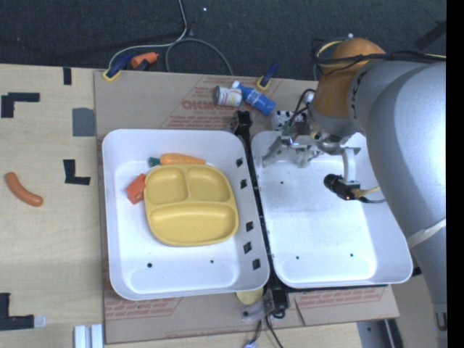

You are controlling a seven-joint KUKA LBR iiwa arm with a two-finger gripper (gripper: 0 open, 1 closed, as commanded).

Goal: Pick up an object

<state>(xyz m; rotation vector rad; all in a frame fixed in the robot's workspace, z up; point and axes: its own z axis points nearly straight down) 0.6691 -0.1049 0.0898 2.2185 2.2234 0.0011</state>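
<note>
Nothing is lifted yet: the gripper (296, 149) hangs at the right bin's (326, 267) far edge, its grip impossible to judge, while the yellow plate (192, 205) lies mid left bin (123, 267).

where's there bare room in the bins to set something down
The right bin has bare floor across its middle and near half, bordered by its front rim and the divider. Its far end is crowded by the gripper. In the left bin, the yellow tray and carrot leave a bare strip along the front.
</note>
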